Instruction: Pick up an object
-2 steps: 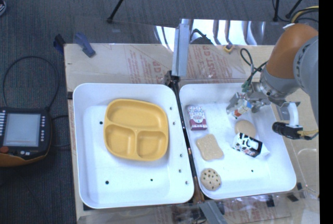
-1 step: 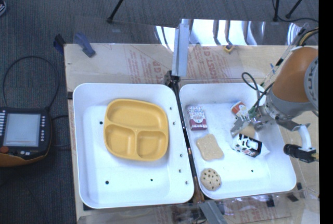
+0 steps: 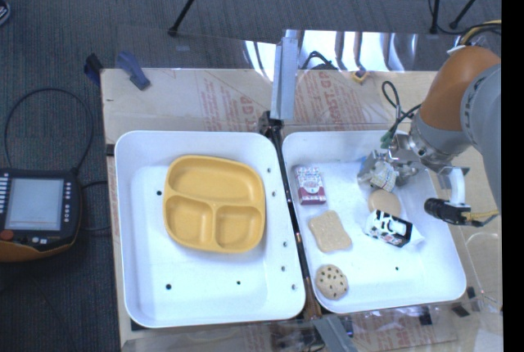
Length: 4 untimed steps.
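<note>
The tool (image 3: 380, 172) hangs over the right bin (image 3: 426, 281) at its 1 o'clock corner; whether it is open or closed I cannot tell. At the tool's 6 o'clock lie a tan oval piece (image 3: 385, 201) and a black-and-white packet (image 3: 391, 228).

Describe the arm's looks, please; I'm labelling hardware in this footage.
The arm is grey with a wide orange band above the wrist. Its gripper is a silvery metal assembly. Dark cables loop over the wrist.
</note>
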Each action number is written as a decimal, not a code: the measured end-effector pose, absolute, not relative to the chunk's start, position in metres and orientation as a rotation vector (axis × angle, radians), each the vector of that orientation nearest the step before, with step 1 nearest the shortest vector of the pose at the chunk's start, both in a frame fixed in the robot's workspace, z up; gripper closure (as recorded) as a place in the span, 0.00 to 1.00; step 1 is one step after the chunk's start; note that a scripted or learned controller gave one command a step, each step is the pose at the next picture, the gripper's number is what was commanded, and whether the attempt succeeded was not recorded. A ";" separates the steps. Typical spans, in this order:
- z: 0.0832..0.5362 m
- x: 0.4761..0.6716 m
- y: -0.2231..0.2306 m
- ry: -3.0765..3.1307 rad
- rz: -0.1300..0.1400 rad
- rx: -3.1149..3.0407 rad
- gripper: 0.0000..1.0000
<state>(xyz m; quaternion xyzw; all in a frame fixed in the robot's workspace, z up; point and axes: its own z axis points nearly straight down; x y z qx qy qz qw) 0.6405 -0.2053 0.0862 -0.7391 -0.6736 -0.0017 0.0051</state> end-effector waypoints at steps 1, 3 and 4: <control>0.092 0.636 -0.207 -2.104 0.017 -2.304 1.00; 0.202 0.645 -0.113 -2.057 0.002 -2.371 0.00; 0.094 0.614 -0.156 -1.917 0.000 -2.488 0.00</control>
